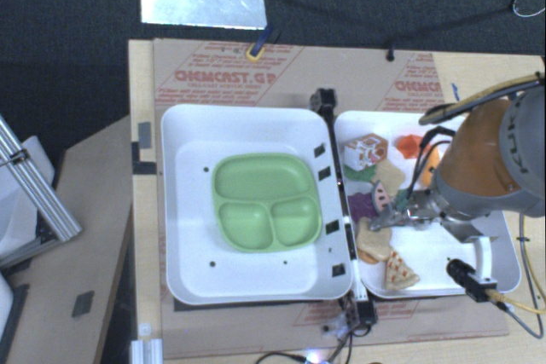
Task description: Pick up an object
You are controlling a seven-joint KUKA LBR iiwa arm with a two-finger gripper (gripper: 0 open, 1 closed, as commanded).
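The right white bin (426,290) holds several toy foods. Among them are a small printed carton (365,152), an orange piece (409,145), purple grapes (362,204), a watermelon slice (380,195), a bread slice (372,245) and a pizza slice (398,272). My gripper (386,219) is low in this bin, at the left side of the pile. It sits just right of the grapes and above the bread slice. The grey arm with its orange band (478,158) covers the bin's right half.
The left white bin (183,268) carries a green divided plate (263,202). A black divider with clips (334,183) runs between the bins. Both bins rest on a cardboard sheet (222,72). A yellow-tipped black fitting (471,281) hangs near the right bin's front edge.
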